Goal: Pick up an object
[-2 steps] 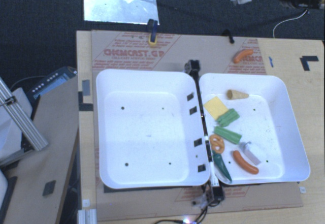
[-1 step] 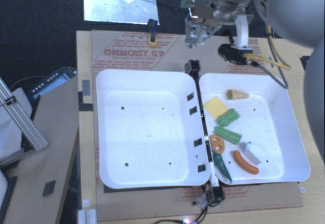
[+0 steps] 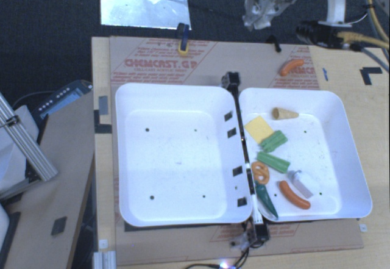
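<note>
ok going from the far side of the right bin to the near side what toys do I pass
Cone → yellow block → pretzel → orange sausage, all in the right bin.

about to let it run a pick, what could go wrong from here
1. The toy pieces crowd the right white bin's left side: the yellow cheese wedge touches the green ridged piece, so a grasp may catch two or slip.
2. The dark green pepper lies against the bin's wall, leaving the claw little room.
3. The orange sausage lies outside the bins.
</note>
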